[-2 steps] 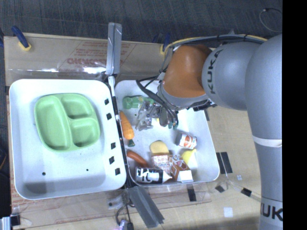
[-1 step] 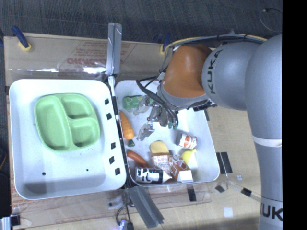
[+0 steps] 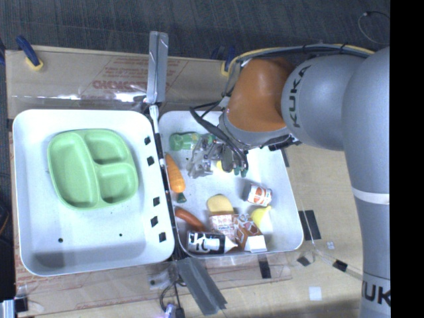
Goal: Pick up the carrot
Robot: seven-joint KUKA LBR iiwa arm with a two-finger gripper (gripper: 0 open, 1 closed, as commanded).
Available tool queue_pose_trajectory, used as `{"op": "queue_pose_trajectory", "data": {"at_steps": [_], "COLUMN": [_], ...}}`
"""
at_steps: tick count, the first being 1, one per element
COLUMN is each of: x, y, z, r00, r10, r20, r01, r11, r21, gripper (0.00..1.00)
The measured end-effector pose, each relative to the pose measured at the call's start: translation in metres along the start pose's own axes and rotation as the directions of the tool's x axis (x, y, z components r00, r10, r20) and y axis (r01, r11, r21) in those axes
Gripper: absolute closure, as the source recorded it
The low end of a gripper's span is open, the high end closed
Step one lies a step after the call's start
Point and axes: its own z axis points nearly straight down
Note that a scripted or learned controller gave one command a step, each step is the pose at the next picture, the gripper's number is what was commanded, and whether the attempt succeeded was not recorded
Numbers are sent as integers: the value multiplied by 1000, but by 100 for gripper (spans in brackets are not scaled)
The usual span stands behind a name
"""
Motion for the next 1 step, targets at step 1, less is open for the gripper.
{"op": "queue_pose_trajectory", "data": {"at_steps": [1], "x": [0], "y": [0], "z": [0], "r00": [1000], "r10": [0], "r20": [0], "r01": [0], "r11": [1000], "r21": [0], "gripper": [0]}}
